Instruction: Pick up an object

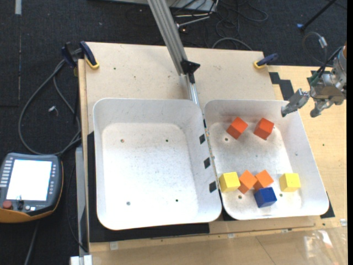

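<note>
The right bin (309,164) holds several small cubes. Two orange cubes (237,128) (264,128) lie near its far side. Along its near side sit a yellow cube (229,181), two orange cubes (247,180) (265,178), a blue cube (265,196) and another yellow cube (290,182). My gripper (304,106) hangs at the right edge of the view, above the right bin's far right corner, well away from the cubes. Its two fingers are spread apart and nothing sits between them.
The left bin (105,148) stands beside the right one. A slanted metal pole (168,29) crosses the far side of the bench down to the bins' shared rim. Clamps (88,57) (266,60) grip the board's far corners. A teach pendant (28,185) lies at left.
</note>
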`<state>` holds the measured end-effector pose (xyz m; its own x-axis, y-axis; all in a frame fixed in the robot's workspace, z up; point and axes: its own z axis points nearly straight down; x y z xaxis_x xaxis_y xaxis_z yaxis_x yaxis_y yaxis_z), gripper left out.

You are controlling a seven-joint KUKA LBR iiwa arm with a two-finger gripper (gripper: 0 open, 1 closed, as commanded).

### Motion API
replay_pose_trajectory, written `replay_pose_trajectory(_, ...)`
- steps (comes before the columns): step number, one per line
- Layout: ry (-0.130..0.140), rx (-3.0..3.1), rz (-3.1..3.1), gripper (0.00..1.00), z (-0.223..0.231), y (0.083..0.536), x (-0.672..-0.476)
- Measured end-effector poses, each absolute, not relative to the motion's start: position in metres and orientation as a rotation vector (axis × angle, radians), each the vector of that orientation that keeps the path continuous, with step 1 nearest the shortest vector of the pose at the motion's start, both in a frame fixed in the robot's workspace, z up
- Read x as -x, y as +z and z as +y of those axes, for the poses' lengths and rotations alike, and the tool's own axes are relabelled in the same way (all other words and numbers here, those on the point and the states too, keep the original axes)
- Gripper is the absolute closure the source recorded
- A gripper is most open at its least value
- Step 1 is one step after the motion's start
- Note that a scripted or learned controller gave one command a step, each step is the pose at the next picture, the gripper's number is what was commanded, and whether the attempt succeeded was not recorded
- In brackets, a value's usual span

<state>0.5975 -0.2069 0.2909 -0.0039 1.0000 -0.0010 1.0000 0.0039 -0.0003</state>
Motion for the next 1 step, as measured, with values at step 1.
replay_pose_trajectory(1, -0.002, -2.216, 2.232, 0.0, -0.1667, 0.2416, -0.6273)
